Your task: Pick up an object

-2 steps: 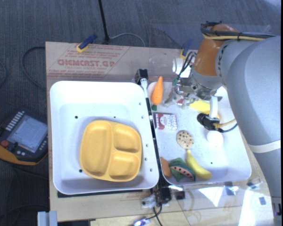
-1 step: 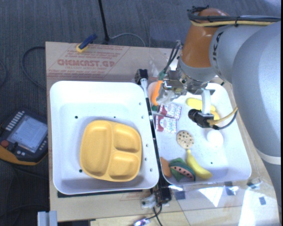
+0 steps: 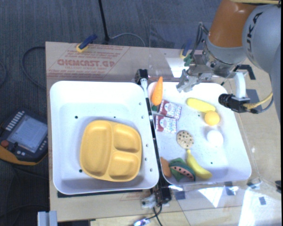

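My gripper point(image 3: 186, 83) hangs over the far edge of the right bin point(image 3: 236, 149), above its back rim and apart from the objects. Just left of it an orange carrot point(image 3: 156, 93) leans on the divider. Below lie two red-and-white packets point(image 3: 170, 109) point(image 3: 165, 125), a yellow oblong piece point(image 3: 201, 104), a yellow lemon point(image 3: 212, 118), a white egg point(image 3: 214, 137), a round cookie point(image 3: 184, 138), a banana point(image 3: 197, 166) and a watermelon slice point(image 3: 181, 169).
The left bin point(image 3: 66, 102) holds a yellow compartment plate point(image 3: 111, 149). A black clamp point(image 3: 141, 75) sits at the divider's far end. A handheld pendant point(image 3: 21, 135) lies on the floor to the left. A black fitting point(image 3: 231, 100) sticks out by the right bin's rim.
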`<action>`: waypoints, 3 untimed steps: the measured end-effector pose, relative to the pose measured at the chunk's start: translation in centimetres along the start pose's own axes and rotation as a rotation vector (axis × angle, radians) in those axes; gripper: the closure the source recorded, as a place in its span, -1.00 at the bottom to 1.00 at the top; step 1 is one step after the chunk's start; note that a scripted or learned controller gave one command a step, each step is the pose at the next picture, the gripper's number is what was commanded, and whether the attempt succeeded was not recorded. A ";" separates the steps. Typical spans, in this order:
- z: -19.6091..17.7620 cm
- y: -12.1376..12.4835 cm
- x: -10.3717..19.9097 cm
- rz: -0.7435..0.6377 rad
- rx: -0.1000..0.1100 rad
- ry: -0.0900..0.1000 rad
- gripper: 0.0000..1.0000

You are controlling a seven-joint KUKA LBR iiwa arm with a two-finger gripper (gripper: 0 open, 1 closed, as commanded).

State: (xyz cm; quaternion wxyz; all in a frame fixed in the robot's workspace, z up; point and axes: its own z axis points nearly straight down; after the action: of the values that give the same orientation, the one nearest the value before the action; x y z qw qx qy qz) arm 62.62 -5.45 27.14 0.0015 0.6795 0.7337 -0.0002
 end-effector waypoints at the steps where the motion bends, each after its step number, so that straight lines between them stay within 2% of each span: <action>1: 0.1 0.0 0.0 0.000 0.002 0.000 -1.00; 2: 7.6 4.6 5.4 0.208 0.004 0.002 -1.00; 3: 8.7 4.3 1.9 0.155 0.004 0.000 -1.00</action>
State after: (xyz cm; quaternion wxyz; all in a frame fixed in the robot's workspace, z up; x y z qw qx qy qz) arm 66.79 -3.24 18.41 0.0003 0.7343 0.6788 -0.0014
